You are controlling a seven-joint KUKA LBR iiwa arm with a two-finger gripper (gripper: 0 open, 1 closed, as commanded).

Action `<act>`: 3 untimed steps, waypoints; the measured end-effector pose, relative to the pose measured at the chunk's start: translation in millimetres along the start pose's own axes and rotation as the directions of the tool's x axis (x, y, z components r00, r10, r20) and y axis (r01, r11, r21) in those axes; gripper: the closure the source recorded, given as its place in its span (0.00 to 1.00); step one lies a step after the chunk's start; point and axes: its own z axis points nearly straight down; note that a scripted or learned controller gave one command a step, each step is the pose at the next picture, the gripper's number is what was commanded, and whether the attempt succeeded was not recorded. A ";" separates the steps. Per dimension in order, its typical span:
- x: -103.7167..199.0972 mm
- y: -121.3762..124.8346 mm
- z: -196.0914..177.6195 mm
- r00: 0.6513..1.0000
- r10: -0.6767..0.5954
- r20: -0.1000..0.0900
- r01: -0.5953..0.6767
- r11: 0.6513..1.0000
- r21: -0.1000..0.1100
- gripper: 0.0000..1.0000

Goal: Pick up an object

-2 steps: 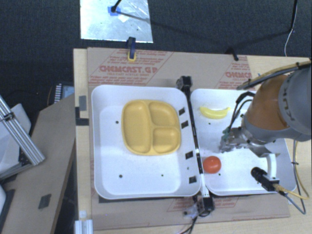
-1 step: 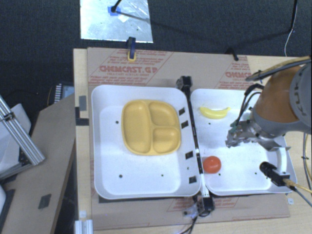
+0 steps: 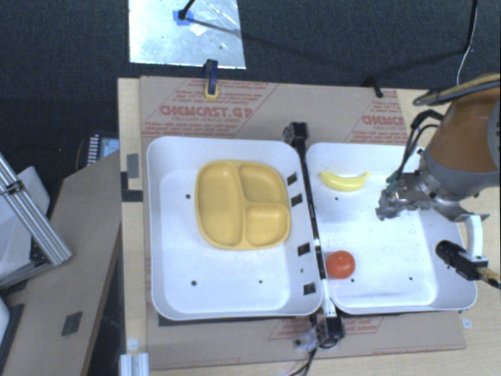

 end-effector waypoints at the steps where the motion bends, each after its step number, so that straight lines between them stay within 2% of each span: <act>1: -0.2 1.3 -19.0 1.000 0.000 -0.001 0.000 1.000 0.002 1.00; 2: 48.9 11.8 -12.1 1.000 -0.006 -0.003 0.006 1.000 0.004 1.00; 3: 92.5 33.5 -18.6 1.000 -0.005 -0.003 0.005 1.000 0.002 1.00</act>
